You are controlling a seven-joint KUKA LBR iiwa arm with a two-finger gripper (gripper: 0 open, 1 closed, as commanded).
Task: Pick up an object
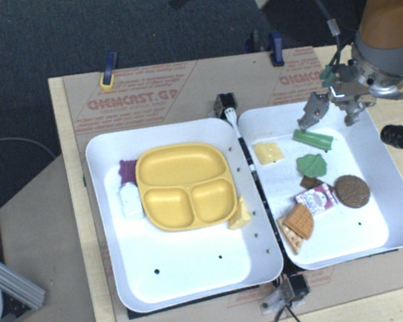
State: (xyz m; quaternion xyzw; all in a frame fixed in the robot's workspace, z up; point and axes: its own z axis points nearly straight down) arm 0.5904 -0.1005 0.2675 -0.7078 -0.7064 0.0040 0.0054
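On the brown board [175, 85] under the bins we read red print "CHEMCAST G.P", repeated faintly to the right but partly hidden. The small pink packet [317, 199] carries print too small to read.

divided tray [186, 185] in left bin [114, 229], toy foods in right bin [393, 188]
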